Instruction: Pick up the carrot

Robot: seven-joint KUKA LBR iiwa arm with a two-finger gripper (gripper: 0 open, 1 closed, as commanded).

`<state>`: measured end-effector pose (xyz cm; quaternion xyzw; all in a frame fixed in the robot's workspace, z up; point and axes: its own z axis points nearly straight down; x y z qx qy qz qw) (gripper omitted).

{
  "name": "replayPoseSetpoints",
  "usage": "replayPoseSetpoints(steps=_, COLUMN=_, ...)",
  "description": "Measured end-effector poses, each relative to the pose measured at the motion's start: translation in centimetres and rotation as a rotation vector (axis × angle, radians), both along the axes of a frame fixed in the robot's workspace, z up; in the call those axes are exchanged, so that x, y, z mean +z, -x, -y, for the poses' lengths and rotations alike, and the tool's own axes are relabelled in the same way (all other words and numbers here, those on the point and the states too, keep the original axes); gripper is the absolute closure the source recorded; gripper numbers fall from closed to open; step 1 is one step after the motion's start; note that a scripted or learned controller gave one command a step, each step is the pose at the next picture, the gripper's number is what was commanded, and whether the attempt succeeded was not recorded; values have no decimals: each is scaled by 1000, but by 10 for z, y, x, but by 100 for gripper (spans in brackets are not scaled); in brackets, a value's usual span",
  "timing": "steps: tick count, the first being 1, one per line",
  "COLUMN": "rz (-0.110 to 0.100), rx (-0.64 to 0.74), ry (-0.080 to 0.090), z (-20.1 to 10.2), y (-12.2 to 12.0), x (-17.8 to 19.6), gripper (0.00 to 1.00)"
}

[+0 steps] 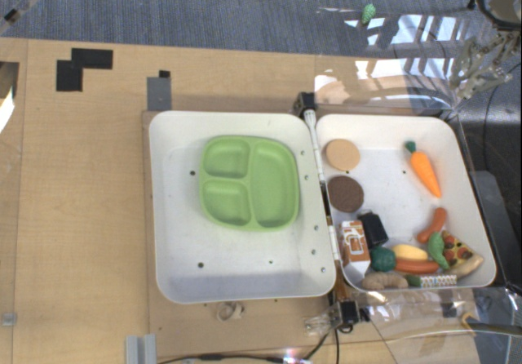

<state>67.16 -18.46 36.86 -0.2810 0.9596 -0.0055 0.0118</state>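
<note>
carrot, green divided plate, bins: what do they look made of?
Carrot: looks like moulded plastic toy food, with an even orange body, a green cap and a smooth matte surface.
Green divided plate: likely hard plastic, with one uniform pale green colour, rounded moulded compartments and a soft sheen.
Bins: seem to be thin white plastic or coated sheet, smooth with rounded corners; I can't say which.

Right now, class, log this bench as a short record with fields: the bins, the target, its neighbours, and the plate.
left bin: holds a green divided plate
right bin: holds toy foods
target: carrot, lying apart near the right wall, green top toward the back
nearest neighbour: sausage, in front of the carrot
left side of right bin: tan disc, brown disc
front corner: crowded pile of food
</note>
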Motion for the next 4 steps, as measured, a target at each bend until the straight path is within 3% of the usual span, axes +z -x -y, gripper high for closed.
replayPoseSetpoints(steps=1, rz=1, rx=225, ry=5, z=-67, y=-4, x=-264, gripper=100)
replayPoseSetpoints(steps=2, rz=-5, rx=384, ry=7, z=23, y=-3, x=-275, gripper=100)
replayPoseSetpoints(steps=3, rz=-16, rx=698, ry=11, z=16, y=136, x=-278, gripper=100)
replayPoseSetpoints(steps=4, rz=-12, rx=700, ry=9, z=14, y=135, x=-279, gripper=0)
